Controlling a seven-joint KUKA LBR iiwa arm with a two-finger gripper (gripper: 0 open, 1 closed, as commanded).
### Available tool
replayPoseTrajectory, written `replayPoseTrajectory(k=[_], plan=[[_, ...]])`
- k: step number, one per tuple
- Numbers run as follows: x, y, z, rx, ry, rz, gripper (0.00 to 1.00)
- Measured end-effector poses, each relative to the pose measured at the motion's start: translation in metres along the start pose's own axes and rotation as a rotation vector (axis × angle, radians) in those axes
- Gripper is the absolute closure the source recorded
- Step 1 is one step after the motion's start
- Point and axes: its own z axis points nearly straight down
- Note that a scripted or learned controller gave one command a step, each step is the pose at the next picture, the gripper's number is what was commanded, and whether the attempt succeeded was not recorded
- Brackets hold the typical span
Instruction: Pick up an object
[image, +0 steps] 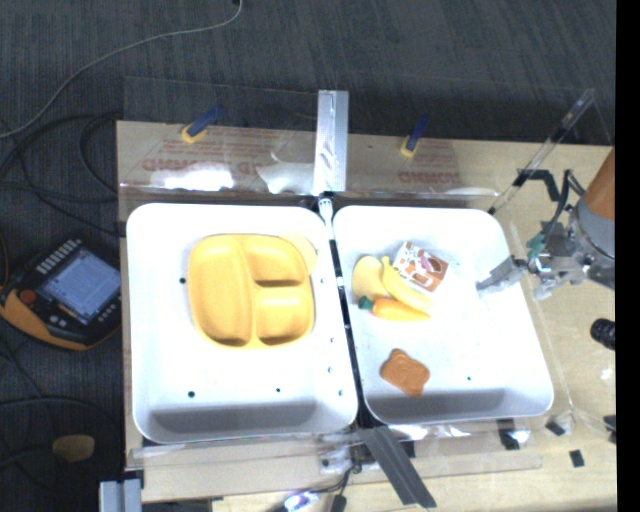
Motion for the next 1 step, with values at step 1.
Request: replayPoseTrajectory(k=[1], plan=[[0.0879, 0.0436, 0.0743, 0.002, 0.001, 0.164, 0.0]])
